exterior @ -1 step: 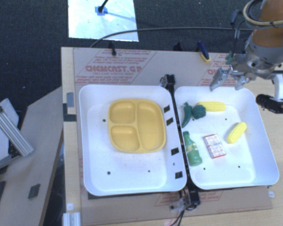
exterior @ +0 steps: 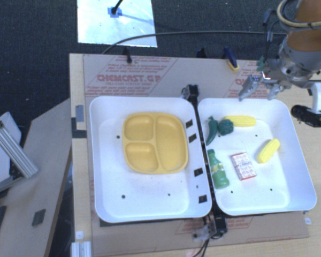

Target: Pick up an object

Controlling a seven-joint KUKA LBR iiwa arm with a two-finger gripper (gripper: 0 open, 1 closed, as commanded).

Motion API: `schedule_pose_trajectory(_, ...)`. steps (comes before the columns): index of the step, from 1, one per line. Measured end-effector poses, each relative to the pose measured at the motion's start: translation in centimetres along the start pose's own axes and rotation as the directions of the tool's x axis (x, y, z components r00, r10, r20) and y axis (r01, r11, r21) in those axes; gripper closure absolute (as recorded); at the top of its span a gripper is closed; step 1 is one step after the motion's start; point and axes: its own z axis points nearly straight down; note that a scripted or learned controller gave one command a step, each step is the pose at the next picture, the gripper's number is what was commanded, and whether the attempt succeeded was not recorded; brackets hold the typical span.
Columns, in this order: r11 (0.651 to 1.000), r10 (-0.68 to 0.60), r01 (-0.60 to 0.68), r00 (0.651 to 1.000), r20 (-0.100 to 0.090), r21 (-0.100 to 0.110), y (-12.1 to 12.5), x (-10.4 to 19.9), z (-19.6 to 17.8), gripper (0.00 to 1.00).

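In the camera view, the gripper (exterior: 262, 88) is hanging over the far rim of the right bin (exterior: 299, 197), its two fingers (exterior: 247, 89) spreading apart and pointing downward with nothing between them and nothing touching them. The grey arm with its orange band (exterior: 313, 7) is reaching in from the upper right corner. All the loose objects are lying in the right bin, nearer than the gripper. A yellow corn cob (exterior: 239, 121) is resting closest, just near of the fingertips by the far wall of the bin, lying crosswise. A green pepper (exterior: 212, 130) and a small dark green broccoli-like piece (exterior: 225, 126) are sitting just left of that cob, the broccoli piece touching its left end. A second yellow corn cob (exterior: 268, 150) is lying tilted toward the right side of the bin, well apart from the gripper. A small red and white box (exterior: 243, 166) is sitting near the bin's middle, and a green bottle (exterior: 218, 169) is lying along the bin's left wall, beside the box. In the left bin (exterior: 104, 197) a yellow divided tray (exterior: 153, 143) is lying flat, far from the gripper.
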Motion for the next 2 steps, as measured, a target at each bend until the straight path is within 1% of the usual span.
schedule_pose_trajectory(1,1.0,0.001,-0.001,1.0,-0.001,0.004,-1.0,0.3,5.4,0.0)
schedule_pose_trajectory(2,1.0,0.002,-0.002,1.0,-0.001,0.003,-1.3,0.3,9.8,0.0)
